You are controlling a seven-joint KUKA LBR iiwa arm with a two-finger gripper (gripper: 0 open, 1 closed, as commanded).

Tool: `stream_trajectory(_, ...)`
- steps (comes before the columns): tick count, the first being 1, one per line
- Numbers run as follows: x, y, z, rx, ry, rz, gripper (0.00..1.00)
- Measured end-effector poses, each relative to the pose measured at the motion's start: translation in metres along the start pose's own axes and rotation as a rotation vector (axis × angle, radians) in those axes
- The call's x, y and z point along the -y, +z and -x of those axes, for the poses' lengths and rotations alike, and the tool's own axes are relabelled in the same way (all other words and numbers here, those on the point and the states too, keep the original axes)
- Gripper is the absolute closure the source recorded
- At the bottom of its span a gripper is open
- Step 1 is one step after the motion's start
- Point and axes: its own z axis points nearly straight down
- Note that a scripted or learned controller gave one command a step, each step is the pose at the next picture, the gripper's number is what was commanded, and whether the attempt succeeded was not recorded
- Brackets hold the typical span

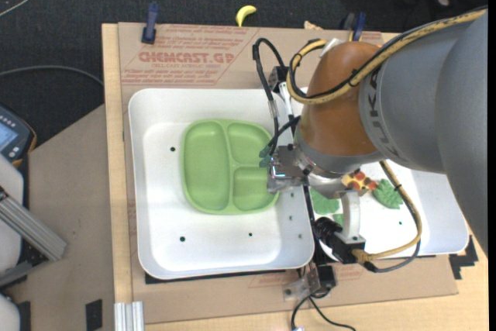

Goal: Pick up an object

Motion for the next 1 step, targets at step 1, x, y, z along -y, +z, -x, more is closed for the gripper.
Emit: stream_trajectory(1,0.0084,-0.0185,-0.0765,0.001,-0.002,0.000,1.00)
